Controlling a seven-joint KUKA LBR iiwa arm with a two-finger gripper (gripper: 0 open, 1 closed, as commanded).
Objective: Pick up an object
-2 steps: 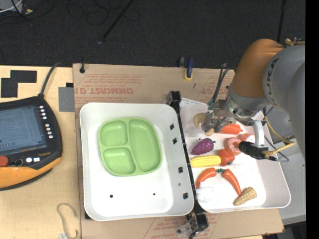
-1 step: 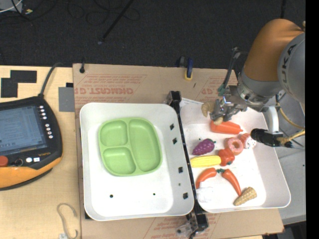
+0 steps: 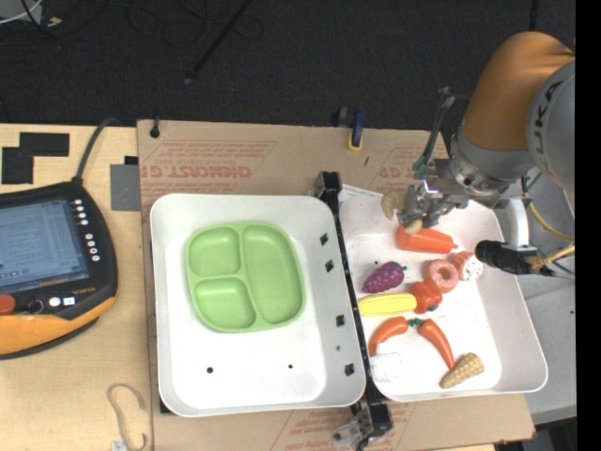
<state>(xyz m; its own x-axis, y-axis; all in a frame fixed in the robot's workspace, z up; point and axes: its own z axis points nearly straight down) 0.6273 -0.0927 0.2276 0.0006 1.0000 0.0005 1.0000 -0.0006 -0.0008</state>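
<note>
Near edge of right bin [image 3: 526, 383]: a cone-shaped piece [image 3: 461, 370] lies close to the front rim, with two small orange-red peppers [image 3: 413, 334] just behind it.
Middle of right bin: yellow corn [image 3: 387, 304], purple grapes [image 3: 383, 275], a red piece and a pink doughnut [image 3: 441, 273] bunched close together — little open room between them.
Task's thing: the carrot [image 3: 427, 241] looks the likeliest pick, lying on its side at the far part of the right bin, apart from the bunch.
Gripper [image 3: 413, 216]: low over the carrot's left end, at or touching it; I cannot tell how wide it stands or whether it has hold of anything.
Step in hand: by my judgement, the reach or close on the carrot — no lift yet, as it rests on the bin floor.
Next move calls for: a firm close across the carrot, then a straight rise.
Edges: far rim and the divider between bins sit near.
Left bin [image 3: 178, 365]: green divided tray [image 3: 246, 276], well apart.
</note>
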